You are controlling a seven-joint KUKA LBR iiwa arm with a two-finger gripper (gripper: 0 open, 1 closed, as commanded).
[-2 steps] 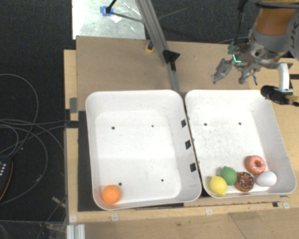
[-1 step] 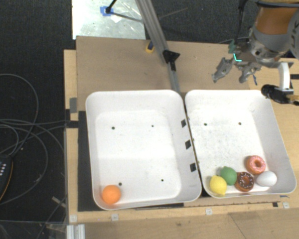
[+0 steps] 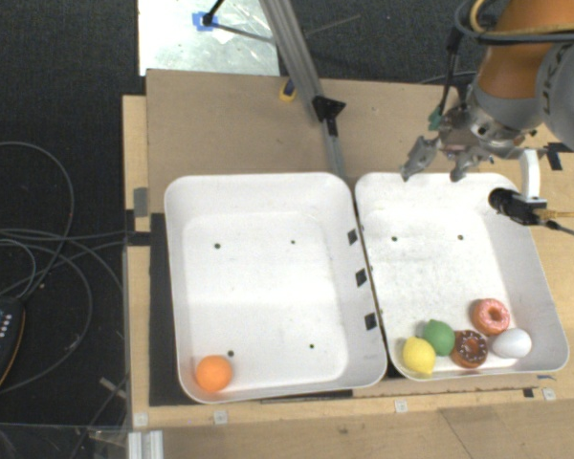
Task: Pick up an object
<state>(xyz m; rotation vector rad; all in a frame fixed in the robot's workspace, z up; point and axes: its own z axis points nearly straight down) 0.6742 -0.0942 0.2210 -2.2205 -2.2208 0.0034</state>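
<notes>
Hovering above the far edge of the right bin (image 3: 545, 285), the gripper (image 3: 437, 163) hangs with its two fingers spread apart and nothing between them. Contents, right bin: a yellow lemon (image 3: 419, 356), a green ball (image 3: 439, 336), a chocolate doughnut (image 3: 470, 349), a pink doughnut (image 3: 490, 316) and a white egg (image 3: 512, 342), all crowded into the near right corner, several touching or just beside one another. Contents, left bin (image 3: 258, 199): one orange ball (image 3: 212, 373), alone in the near left corner, close to the wall. Position of arm relative to stock: well apart from every item, at the opposite end of the right bin from the cluster. Handling note, as a judgement: the step in hand is choosing a target and travelling to it. The pink doughnut and the egg sit on the outer side of the cluster and look the easiest to straddle; the green ball and lemon are hemmed in by neighbours and the bin wall, so a finger may land on the next piece and push it. A good descent would be centred over one item, fingers aligned across its narrow width and clear of the rim, closing only once low enough to catch its middle. The rounded pieces may roll if nudged off-centre.
</notes>
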